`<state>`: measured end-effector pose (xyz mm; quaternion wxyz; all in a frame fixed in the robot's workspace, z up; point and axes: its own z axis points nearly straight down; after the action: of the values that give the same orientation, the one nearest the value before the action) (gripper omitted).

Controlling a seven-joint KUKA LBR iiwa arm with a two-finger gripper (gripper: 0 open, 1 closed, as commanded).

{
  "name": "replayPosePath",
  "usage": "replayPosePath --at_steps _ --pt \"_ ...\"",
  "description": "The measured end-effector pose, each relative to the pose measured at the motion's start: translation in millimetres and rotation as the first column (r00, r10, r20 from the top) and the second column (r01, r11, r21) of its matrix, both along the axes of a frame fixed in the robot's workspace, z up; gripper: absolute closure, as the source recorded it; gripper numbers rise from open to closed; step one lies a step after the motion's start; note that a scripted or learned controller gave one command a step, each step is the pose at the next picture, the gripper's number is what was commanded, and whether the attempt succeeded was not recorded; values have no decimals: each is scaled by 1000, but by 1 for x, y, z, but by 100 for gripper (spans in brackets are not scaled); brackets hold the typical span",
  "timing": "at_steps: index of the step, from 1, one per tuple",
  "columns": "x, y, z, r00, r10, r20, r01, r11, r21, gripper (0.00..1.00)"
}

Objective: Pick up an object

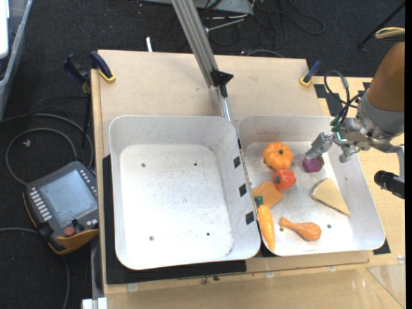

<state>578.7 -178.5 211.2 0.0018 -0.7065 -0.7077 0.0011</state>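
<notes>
The right bin [368, 206] holds several toy foods. An orange pumpkin [278, 154] lies near the bin's back, with a red pepper [284, 179] just in front of it. A small purple piece [313, 165] sits to the pumpkin's right. A tan wedge [330, 195], an orange gourd [301, 229], a carrot [265, 224] and a flat orange slice [267, 194] fill the front half. My gripper [331, 150] hangs open over the bin's back right, just above and right of the purple piece, with nothing between its fingers.
The left bin [122, 172] stands beside the right one, sharing a middle rim [241, 172]. A slanted metal pole [199, 37] crosses the bench behind the bins. Yellow clamps [106, 76] mark the back corners. A teach pendant [64, 201] lies on the floor at left.
</notes>
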Motion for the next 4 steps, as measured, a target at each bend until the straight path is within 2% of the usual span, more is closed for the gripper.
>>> replayPosePath --at_steps 1,2,3,4 --pt "1 0 2 1000 1 4 -1 1000 -1 0" --pt "6 2 -43 1000 -1 0 1 1000 -1 0" --pt "15 -1 -100 1000 -3 10 3 1000 -4 0" --pt "15 0 -117 1000 -1 3 1 1000 -1 0"
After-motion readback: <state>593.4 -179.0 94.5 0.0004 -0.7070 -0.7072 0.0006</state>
